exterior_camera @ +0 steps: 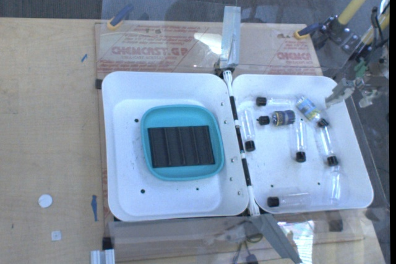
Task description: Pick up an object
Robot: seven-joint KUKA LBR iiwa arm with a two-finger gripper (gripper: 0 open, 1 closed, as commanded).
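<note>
Two shallow white bins are seen side by side on the counter point(49, 102). In the left bin point(117, 151) a teal tray point(150, 120) with a dark ribbed insert is seated. Across the right bin point(352, 151) several clear vials with black caps are scattered, among them one lying upright in the view point(300, 144) and one along the front wall point(291, 200); a small dark cylinder with a brass band point(283, 118) lies near the middle. The gripper point(346, 88) is seen at the bin's far right rim, above a small blue-and-yellow item point(307, 107); whether it is open or closed cannot be told. The vials are judged light, rigid, smooth and prone to rolling, possibly fragile. Hold is best taken across a vial's mid-length, square to its axis.
</note>
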